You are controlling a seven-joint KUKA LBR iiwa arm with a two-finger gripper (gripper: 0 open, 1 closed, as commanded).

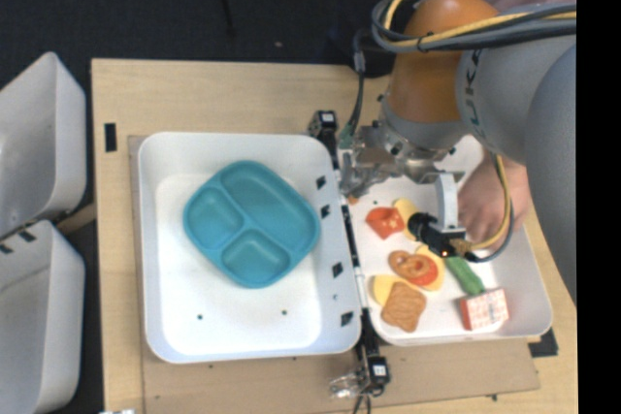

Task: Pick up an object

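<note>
One fixed camera above the bench (223,78) — slanted down, apparently mid-range.

Grey arm (529,82), orange band (437,53) above wrist, yellow and black cables (408,24) looped alongside.

Two white bins sit side by side on the worktop (116,208): the left bin (155,325) holds one teal divided plate (252,221). The right bin (529,305) holds several small toy foods: one red piece (385,221), one pizza slice (414,268), one toast (404,307), one green piece (467,277), one pink-and-white block (484,308).
</note>
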